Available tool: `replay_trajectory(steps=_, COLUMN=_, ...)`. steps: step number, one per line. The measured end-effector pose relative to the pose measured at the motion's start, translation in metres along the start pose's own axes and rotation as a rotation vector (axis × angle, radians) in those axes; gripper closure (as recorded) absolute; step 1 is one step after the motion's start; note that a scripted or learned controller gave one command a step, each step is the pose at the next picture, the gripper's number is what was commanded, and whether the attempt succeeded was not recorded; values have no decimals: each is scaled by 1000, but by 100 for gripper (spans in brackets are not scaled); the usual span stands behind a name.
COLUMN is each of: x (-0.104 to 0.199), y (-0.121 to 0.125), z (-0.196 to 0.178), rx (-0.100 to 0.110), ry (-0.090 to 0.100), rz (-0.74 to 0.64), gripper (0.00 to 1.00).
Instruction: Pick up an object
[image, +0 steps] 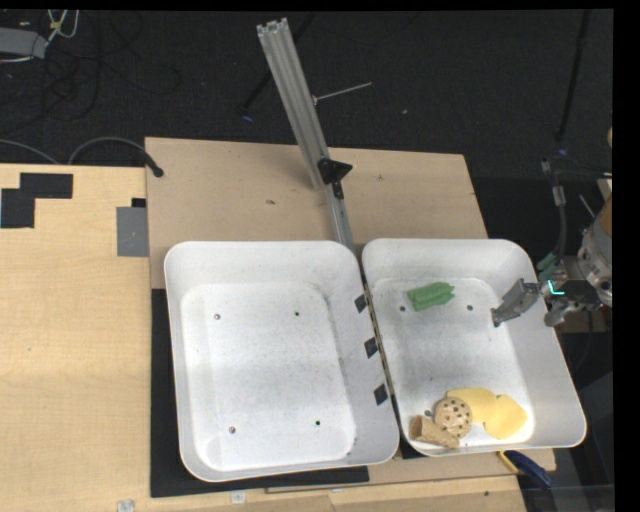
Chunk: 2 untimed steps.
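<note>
Four or so loose items in the right bin (500, 255), any of them fair game for the pick. Closest to the gripper (540, 306): green block (430, 295), on the bin floor in the far half, just right of the divider between the bins and well apart from the rest. Looks like a small foam or plastic piece, so probably light and fairly stiff, not fragile, with a matte surface unlikely to slip; material hard to confirm at this resolution. Elongated, long axis running roughly left-right across the view with the right end tipped slightly toward the far wall; no clear front or back. Best taken across the short width near the middle, jaws closing perpendicular to that axis. Near front corner of the same bin: yellow pieces (492, 412), flat and rounded, touching a brown dotted disc (452, 412) and a tan scrap (432, 430). Clustered, low and likely thin, so harder to grasp cleanly than the block. Left bin (200, 265) not relevant to the pick. Gripper hovers at the right bin's right rim, level with the green block but apart from it, nothing seen in its grasp; cannot tell whether released or clenched from this angle.
</note>
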<state>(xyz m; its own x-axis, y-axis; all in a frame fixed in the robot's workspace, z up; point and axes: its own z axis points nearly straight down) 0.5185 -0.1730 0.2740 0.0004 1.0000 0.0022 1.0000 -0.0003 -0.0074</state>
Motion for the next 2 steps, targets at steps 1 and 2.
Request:
replay_trajectory(steps=1, x=-1, y=1, z=-2, rx=-5, ry=-1, rz=1, gripper=0)
replay_trajectory(steps=2, x=-4, y=-8, z=47, rx=0, ry=0, rz=0, gripper=0)
